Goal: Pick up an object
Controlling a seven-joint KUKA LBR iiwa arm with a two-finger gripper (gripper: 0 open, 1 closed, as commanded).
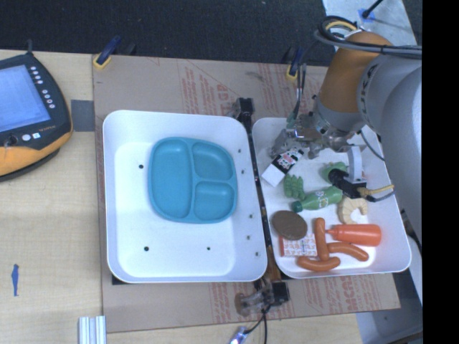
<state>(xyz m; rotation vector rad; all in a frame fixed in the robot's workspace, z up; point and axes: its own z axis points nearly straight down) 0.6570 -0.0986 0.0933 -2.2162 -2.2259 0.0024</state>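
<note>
metal gripper (295, 139) hovers over a small boxy carton (280, 168).

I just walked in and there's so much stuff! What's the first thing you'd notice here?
Probably the big blue divided plate, lying alone in the left white bin. Next, the right white bin crowded with toy food: orange sausages, a brown patty, a green bottle. The grey and orange arm reaches in from the right, its gripper low over that bin's far corner.
</note>
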